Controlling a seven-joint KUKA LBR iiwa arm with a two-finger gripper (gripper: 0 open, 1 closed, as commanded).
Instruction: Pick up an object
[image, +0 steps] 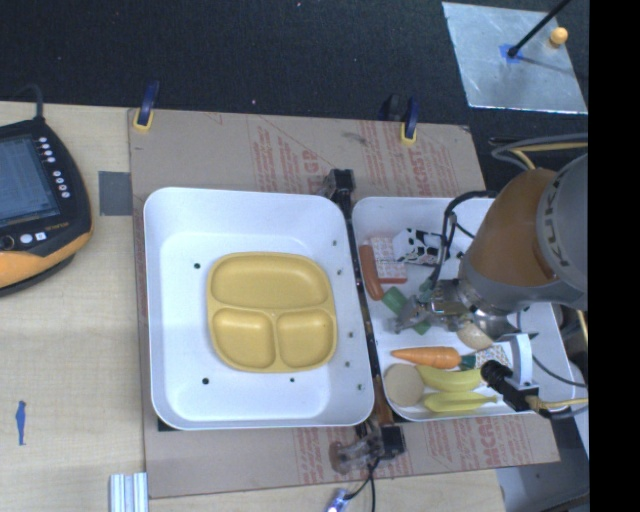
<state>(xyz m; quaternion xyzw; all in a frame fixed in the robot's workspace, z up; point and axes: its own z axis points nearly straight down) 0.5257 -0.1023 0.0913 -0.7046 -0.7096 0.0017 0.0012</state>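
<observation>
The arm (520, 240) hangs over the right bin (385, 215). Claw (425, 310) state: cannot tell. Well left of the claw, the yellow tray (270, 310) lies in the left bin (165, 300). Just below the claw lies the carrot (428, 355): probably light, rigid, smooth plastic; grasp across its thick middle. The hotdog (370, 272) lies up-left.

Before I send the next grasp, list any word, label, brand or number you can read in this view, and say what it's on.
Nothing reads clearly.
Cardboard sheet under the bins: faint red print in repeated lines, too blurred to read.
Teach pendant at left: the lit screen and key markings are too small to read.
Small card in the right bin: reddish markings, illegible.
Black-and-white patterned item beside it: a pattern, no letters I can make out.
</observation>
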